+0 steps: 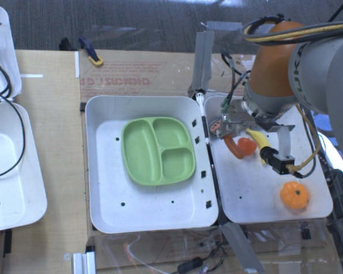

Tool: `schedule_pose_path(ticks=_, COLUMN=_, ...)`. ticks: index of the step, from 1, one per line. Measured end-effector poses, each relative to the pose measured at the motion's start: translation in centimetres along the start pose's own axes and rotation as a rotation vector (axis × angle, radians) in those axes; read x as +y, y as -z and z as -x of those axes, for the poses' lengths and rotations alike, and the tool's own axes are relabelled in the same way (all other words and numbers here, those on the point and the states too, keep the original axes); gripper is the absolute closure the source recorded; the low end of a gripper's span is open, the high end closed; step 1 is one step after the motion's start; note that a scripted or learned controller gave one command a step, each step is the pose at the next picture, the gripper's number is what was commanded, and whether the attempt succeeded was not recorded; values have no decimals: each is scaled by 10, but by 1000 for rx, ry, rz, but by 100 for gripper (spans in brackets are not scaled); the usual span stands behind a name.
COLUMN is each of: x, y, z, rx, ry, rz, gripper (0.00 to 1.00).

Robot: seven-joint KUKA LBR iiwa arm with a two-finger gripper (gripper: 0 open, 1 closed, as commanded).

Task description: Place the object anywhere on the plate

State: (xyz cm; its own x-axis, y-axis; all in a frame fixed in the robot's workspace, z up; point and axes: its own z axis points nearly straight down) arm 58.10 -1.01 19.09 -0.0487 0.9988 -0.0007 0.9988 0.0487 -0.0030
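Green plate [158, 150] in left bin; orange pumpkin [294, 195], carrot [240, 146], banana [255, 136] near pincer [227, 129], grip state unclear.

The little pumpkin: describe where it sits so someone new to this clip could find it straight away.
Start at the right-hand white bin, the one the arm reaches over. The little pumpkin sits alone near that bin's lower right corner, apart from the cluster of items under the wrist. It is round, ribbed and plain orange, unlike the elongated red-orange piece and the yellow piece higher up.
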Motion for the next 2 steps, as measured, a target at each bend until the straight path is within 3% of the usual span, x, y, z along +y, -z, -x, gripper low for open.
schedule_pose_path(ticks=1, x=26, y=0, z=-70, rx=-1, ry=131, rz=1, gripper=100)
schedule_pose_path(ticks=2, x=26, y=0, z=-70, rx=-1, ry=131, rz=1, gripper=0)
